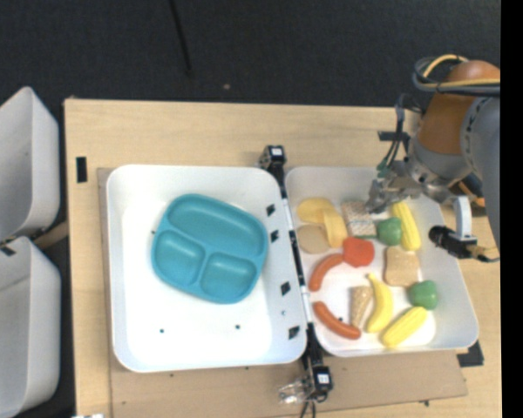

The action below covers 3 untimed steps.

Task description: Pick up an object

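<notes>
Front edge: bench [87,233] is nearest, wooden, and it carries both bins.
Left bin [131,320]: holds one blue plate [211,247] with sections (not the target, I think).
Right bin [453,307]: crowded with toy food, pieces touching each other.
Arm [449,133]: reaches in from the right, over the far corner of the right bin.
Gripper [379,194]: low over a speckled block [359,219]; open or closed, I cannot tell.
Advice: choose a piece with free sides, such as the green ball [424,294], and descend straight.
</notes>
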{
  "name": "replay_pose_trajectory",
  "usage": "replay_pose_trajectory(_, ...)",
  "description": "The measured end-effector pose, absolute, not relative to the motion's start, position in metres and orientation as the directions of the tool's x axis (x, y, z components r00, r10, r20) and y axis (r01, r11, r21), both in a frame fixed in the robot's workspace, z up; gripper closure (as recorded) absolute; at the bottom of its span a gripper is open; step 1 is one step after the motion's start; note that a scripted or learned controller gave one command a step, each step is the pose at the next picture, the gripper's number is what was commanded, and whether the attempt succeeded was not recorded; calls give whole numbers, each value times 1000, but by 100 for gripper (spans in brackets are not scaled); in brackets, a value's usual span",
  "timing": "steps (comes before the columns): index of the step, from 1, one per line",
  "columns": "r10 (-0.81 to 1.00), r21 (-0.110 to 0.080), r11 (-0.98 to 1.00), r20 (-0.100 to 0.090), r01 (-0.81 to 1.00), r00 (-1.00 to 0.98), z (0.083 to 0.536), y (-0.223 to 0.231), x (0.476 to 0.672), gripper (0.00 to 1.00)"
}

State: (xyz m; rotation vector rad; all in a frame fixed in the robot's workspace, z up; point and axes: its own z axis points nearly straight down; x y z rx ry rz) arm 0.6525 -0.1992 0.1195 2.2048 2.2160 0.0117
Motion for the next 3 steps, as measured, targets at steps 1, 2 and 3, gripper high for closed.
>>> replay_pose_trajectory(1, 1000, 7, 6, -3, 1000, -6, 181, -197, 647, 100)
replay_pose_trajectory(2, 1000, 8, 5, -3, 1000, -5, 237, -199, 649, 100)
replay_pose_trajectory(3, 1000, 2, 5, 1, 1000, -5, 244, -156, 638, 100)
